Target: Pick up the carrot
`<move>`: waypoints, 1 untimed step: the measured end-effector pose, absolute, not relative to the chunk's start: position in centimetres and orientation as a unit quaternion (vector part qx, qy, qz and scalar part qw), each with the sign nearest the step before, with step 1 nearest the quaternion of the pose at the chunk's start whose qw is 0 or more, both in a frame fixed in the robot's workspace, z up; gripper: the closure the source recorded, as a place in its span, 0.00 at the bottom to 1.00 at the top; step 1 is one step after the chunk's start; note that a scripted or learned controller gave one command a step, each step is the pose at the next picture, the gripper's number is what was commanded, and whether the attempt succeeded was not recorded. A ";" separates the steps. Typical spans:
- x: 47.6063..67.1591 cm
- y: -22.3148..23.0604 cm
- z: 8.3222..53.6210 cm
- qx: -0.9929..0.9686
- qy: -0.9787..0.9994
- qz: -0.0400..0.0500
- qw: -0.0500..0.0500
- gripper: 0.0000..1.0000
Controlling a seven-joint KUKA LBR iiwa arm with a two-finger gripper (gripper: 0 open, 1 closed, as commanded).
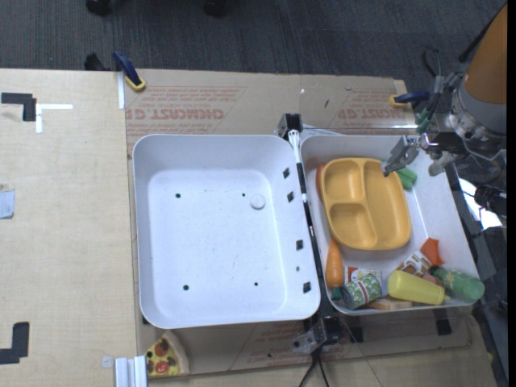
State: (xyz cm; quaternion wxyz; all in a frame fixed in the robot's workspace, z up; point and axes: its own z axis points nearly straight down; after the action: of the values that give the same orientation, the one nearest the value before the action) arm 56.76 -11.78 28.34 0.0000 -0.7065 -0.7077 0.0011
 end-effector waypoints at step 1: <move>60.5 -16.8 16.5 -0.628 -0.778 0.001 0.000 0.00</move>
State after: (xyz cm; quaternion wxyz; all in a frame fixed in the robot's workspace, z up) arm 60.51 -16.75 16.45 0.0004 -0.6282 -0.7781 0.0007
